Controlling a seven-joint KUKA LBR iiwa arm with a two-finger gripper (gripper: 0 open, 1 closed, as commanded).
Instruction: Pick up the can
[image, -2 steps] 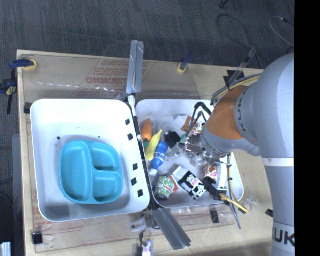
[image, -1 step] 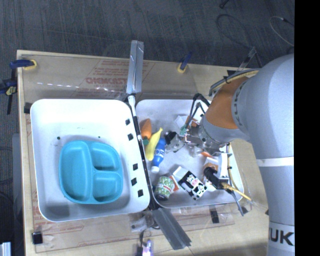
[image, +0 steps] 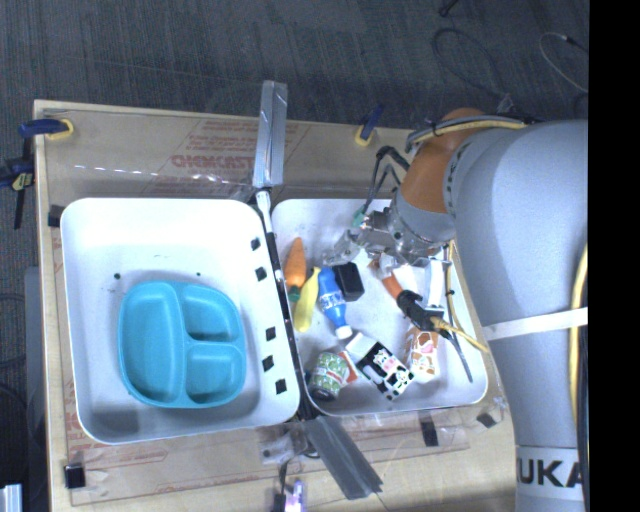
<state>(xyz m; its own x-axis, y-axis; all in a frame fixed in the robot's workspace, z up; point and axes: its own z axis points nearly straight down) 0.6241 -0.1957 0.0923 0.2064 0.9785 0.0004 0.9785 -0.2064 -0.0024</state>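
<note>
The can (image: 330, 372), small with a green patterned label, lies near the front left corner of the right bin (image: 470, 385). My gripper (image: 352, 268) hangs over the middle of that bin, just above the blue bottle (image: 332, 300). It sits well behind the can and apart from it. A dark blocky part shows at its tip beside the bottle's top. The grey arm with its orange band reaches in from the right and covers the bin's back right part.
In the right bin lie a carrot (image: 296, 262), a yellow banana (image: 304, 302), a black-and-white cow-patterned box (image: 386, 370), a small carton (image: 423, 355) and orange-handled pliers (image: 420, 312). The left bin (image: 90, 240) holds a blue divided plate (image: 183, 342).
</note>
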